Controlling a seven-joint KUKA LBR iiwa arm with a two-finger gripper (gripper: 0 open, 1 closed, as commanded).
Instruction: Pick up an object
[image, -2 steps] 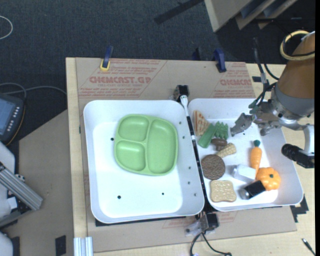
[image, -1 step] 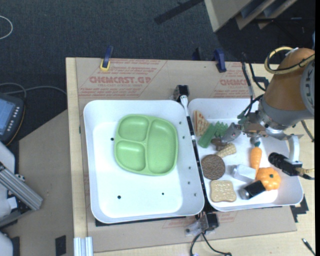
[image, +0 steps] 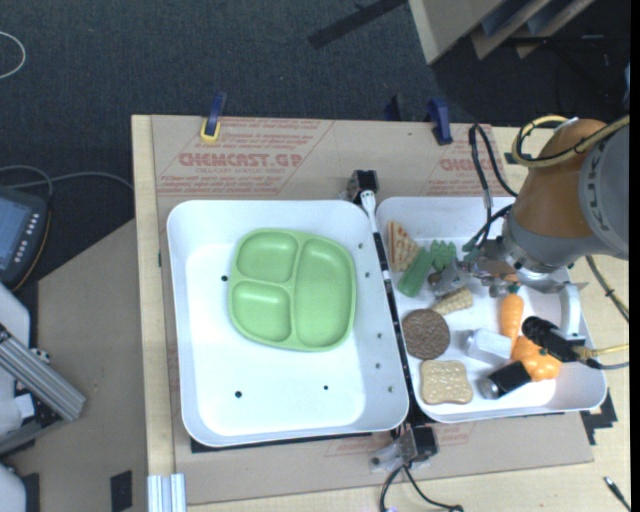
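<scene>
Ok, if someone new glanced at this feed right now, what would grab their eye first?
Probably the green divided plate, alone in the left bin. Next, the grey arm with its orange band, whose hand is low over the crowded right bin, near the green toy, the carrot and the round brown patty.

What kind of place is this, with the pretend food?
Probably a robot lab. A grey and orange robot arm reaches over a white bin of toy food, a green divided plate sits in the other bin, and cables run about.
</scene>
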